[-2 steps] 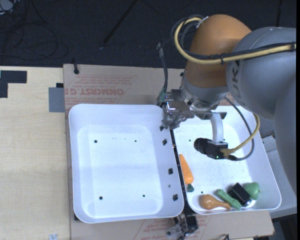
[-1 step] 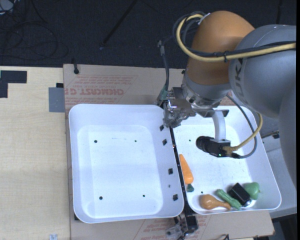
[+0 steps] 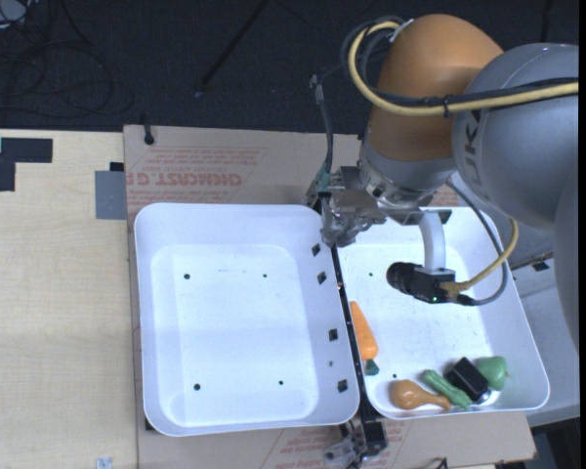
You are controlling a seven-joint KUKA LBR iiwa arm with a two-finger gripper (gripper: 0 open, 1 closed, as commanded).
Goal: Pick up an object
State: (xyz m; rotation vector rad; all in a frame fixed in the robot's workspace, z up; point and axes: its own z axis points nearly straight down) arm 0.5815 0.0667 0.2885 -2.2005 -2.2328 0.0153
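My gripper (image 3: 340, 225) hangs over the far left corner of the right bin (image 3: 513, 306), close to the wall between the two bins. Nothing shows between its tips. An orange carrot-shaped piece (image 3: 363, 330) lies along the right bin's left wall, well below the gripper, with a small teal piece (image 3: 371, 366) at its near end. In the bin's near right corner are a tan pear-shaped piece (image 3: 415, 394), a green pod (image 3: 444, 387), a black block (image 3: 466, 377) and a green rounded piece (image 3: 491, 368).
The left bin (image 3: 156, 262) stands beside the right one, both on a cardboard sheet (image 3: 225, 169). The arm's grey and orange body (image 3: 439, 76) covers the right bin's far side. A black cylinder with cables (image 3: 415, 281) hangs from the wrist over the bin's middle.
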